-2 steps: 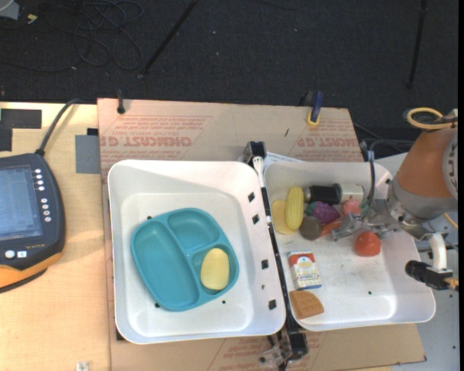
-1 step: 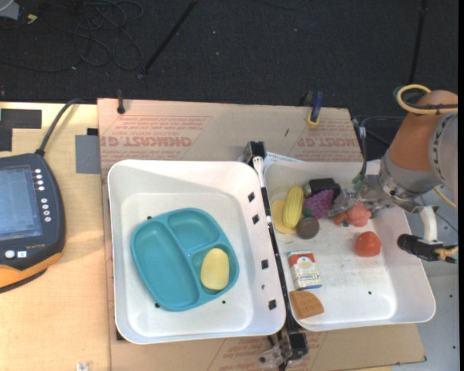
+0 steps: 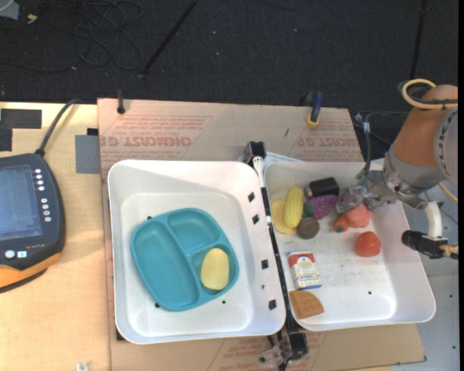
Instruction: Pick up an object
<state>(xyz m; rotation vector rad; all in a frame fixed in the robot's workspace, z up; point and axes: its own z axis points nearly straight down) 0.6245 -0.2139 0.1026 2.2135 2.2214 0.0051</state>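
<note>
Reaching into the right bin [image 3: 417, 304] from its far right edge, the gripper [image 3: 354, 201] sits low over the cluster of small items at the bin's far end. Can't tell from this angle whether it's released, clenched or grasping; the tip is lost in clutter.

Likely target: the orange-red piece [image 3: 353, 218] just below the tip, possibly touching it. No object is visibly held, so I'd call the pick not yet done.

Risks, all relative to that orange-red piece:
- Red tomato-like ball [image 3: 367, 243] lies just nearer the camera from it. Round, so it will probably roll if nudged.
- Purple item [image 3: 322, 205] and black block [image 3: 323, 186] sit just to its left. The brown round thing [image 3: 308, 227] and yellow corn-like piece [image 3: 294, 206] are further left. A wide approach could catch two things at once or shove the pile toward the divider.
- It looks small and irregular, so a pinch could easily slip or land off-centre.
- It sits close to the bin's far wall, so there's little room on that side.

The small carton [image 3: 303, 270] and biscuit-like piece [image 3: 308, 304], well toward the camera from the cluster, are isolated and lie flat. They're easier to reach but harder to get under.

The left bin [image 3: 139, 184], with its teal tray [image 3: 166, 250] and yellow lump [image 3: 214, 269], isn't in play.
</note>
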